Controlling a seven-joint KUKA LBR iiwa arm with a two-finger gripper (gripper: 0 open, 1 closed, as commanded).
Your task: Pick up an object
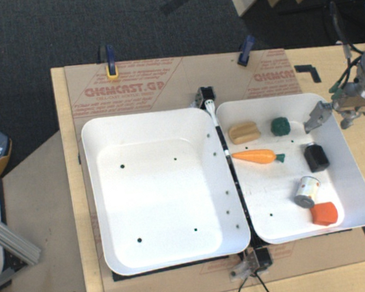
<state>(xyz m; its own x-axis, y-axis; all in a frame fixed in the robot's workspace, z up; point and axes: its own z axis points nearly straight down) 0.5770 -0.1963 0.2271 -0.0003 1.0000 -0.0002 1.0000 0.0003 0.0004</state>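
claw hangs open over the right bin, closest to the black block, looks light and stiff, i'd pinch its short sides

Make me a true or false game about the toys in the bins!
1. The carrot lies in the right bin. True.
2. The orange block is in the left bin. False: it sits in the right bin, near the front corner.
3. The green ball is next to the tan bread. True.
4. The jaws hold the black block. False: the gripper hangs above the bin's far right edge, with nothing between the jaws.
5. The can stands upright. False: it lies tilted on its side.
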